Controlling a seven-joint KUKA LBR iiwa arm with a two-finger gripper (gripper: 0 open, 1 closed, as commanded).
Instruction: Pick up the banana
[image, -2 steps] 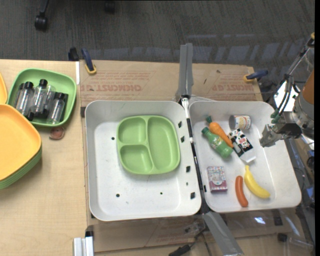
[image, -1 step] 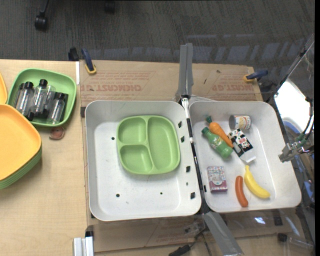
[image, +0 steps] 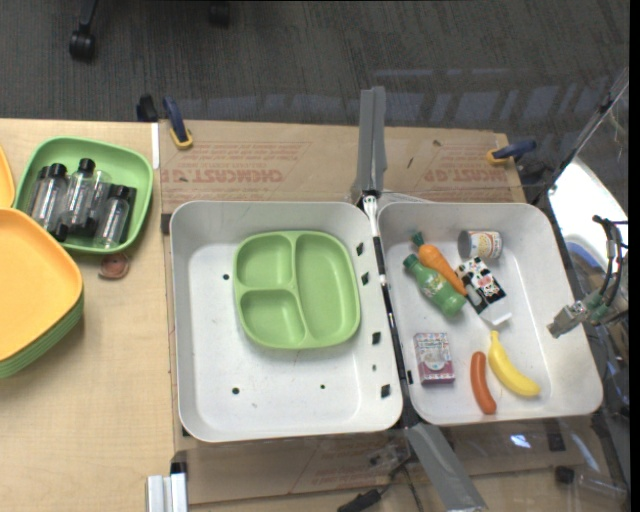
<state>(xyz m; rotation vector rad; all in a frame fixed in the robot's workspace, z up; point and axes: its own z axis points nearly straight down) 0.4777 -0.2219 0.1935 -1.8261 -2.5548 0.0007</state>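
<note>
reach not yet begun: the banana (image: 512, 370) lies untouched in the right bin (image: 560, 300), beside a red sausage (image: 482, 383); gripper (image: 566, 320) at the bin's right rim, fingers' state cannot be told; next it must come down over the banana

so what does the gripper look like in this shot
The gripper is a small, pale grey metal piece with a greenish part just behind it. Thin dark cables loop above it. It is too small to make out any markings.

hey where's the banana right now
The banana lies in the right bin, near its front right corner, just right of the red sausage and below the black-and-white carton.
</note>
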